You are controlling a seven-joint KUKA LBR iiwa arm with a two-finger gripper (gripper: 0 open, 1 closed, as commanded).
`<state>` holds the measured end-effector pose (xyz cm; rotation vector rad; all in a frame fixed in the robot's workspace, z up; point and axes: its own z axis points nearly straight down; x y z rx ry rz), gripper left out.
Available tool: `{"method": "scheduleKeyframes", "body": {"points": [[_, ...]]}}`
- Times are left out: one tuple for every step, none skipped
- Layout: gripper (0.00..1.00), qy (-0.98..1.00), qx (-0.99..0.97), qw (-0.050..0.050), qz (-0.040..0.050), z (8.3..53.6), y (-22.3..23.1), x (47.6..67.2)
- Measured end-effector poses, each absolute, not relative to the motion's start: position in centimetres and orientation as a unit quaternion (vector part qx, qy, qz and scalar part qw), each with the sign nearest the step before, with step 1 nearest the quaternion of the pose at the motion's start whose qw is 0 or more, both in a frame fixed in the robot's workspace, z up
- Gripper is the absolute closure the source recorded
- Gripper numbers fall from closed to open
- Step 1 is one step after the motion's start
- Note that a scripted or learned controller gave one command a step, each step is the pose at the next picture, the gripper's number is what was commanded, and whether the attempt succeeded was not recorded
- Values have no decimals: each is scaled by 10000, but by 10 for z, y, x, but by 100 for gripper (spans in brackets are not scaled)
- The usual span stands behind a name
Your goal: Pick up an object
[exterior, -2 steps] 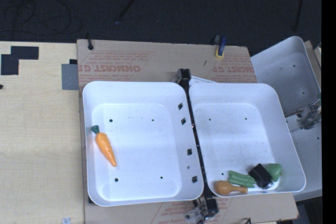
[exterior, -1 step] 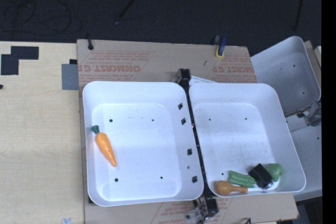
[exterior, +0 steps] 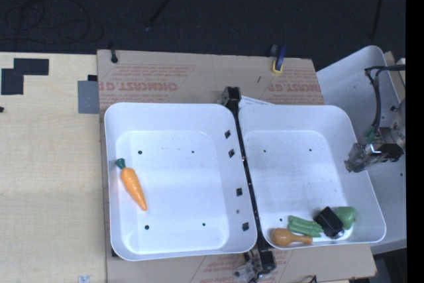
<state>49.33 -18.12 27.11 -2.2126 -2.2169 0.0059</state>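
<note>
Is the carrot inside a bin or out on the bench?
Inside. The carrot lies flat on the floor of the left bin, near its left wall, green top pointing to the far side.

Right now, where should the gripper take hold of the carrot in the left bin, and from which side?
Grip the carrot across its thick orange part near the green top, coming from above. It lies flat, tapering toward the near edge, close to the left bin's wall, so fingers probably fit best across its width.
</note>
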Motion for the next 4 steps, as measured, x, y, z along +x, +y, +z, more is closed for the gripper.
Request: {"method": "scheduleKeyframes", "body": {"points": [[100, -7071, -7072, -16, -5, 330, -185, 476], [100, -7063, -7079, -1, 8, 338, -215, 476], [100, -7071, -7071, 3, 3, 342, -214, 476], [100, -7070, -7072, 3, 3, 348, -214, 475]]}}
